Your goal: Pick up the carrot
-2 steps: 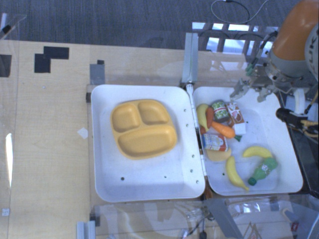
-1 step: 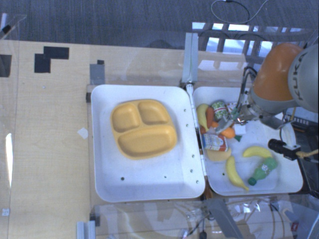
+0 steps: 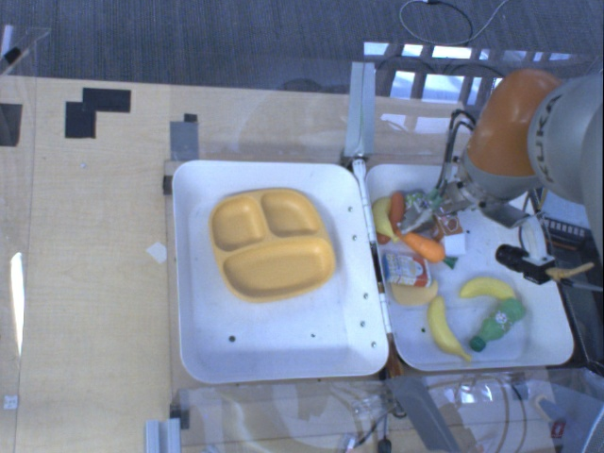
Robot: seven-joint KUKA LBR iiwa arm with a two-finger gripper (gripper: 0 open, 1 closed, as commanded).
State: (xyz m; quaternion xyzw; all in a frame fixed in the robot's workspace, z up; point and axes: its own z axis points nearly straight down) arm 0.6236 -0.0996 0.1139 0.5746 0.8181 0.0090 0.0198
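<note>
The carrot [image 3: 424,246] lies in the right bin [image 3: 552,347], in the crowded upper-left part near the wall shared with the left bin [image 3: 274,352]. The gripper [image 3: 436,208] hangs just above and beside it among the clutter; whether it is open or closed cannot be told. Close around the carrot sit a red item [image 3: 397,206], a small white carton [image 3: 405,269] and a pale round item [image 3: 413,293] below it. Two bananas are counted, one [image 3: 446,328] along the lower middle and one [image 3: 488,288] to its right, with one green bottle [image 3: 496,323] beside them. The right bin's upper-right floor lies bare. The left bin holds one yellow divided plate [image 3: 272,243], with open white floor along its lower edge.
</note>
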